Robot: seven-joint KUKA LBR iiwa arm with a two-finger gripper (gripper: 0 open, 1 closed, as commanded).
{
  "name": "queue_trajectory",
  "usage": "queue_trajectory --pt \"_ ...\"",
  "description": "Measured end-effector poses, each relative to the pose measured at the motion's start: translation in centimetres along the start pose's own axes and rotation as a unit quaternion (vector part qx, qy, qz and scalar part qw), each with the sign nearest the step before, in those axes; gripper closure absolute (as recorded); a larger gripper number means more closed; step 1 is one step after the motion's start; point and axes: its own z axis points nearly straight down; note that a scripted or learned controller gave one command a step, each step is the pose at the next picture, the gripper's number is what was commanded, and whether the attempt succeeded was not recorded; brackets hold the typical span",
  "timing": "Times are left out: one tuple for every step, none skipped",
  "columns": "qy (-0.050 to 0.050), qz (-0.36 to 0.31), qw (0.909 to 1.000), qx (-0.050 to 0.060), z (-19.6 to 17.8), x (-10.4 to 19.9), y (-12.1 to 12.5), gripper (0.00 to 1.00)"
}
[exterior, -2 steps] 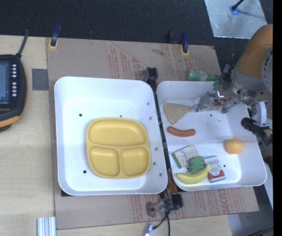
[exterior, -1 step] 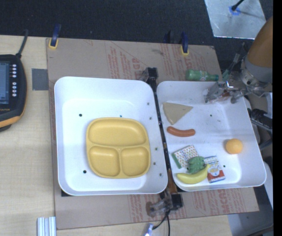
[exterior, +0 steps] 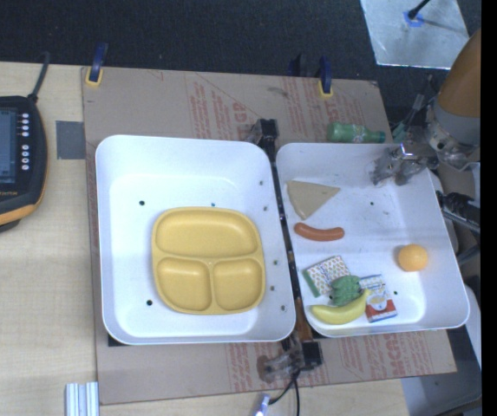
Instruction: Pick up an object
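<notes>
The right bin (exterior: 421, 206) holds a tan wedge-shaped slice (exterior: 310, 197) at its upper left, a sausage (exterior: 319, 231) below it, and an orange ball (exterior: 413, 257) near the right wall. At the bin's front lie a patterned packet (exterior: 325, 272), a green broccoli-like toy (exterior: 346, 289), a banana (exterior: 338, 311) and a small red and white box (exterior: 377, 303). My gripper (exterior: 393, 168) hangs over the bin's upper right corner, apart from all of these. The arm's orange band (exterior: 465, 76) and grey wrist show at the right edge.
The left bin (exterior: 127, 232) carries a yellow divided plate (exterior: 207, 260). A green bottle-like object (exterior: 356, 133) lies on the cardboard behind the right bin. A teach pendant (exterior: 1, 163) sits on the bench at far left. Blue clamps (exterior: 97, 62) hold the cardboard.
</notes>
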Motion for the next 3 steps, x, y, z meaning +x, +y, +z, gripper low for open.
queue_trajectory --pt "-0.005 0.0 0.9999 -0.01 -3.2 7.4 0.3 1.0" --pt "-0.006 0.001 0.9999 -0.01 -1.4 2.8 -6.8 1.0" --pt "-0.006 0.001 0.9999 -0.01 -1.4 2.9 -6.8 0.0"
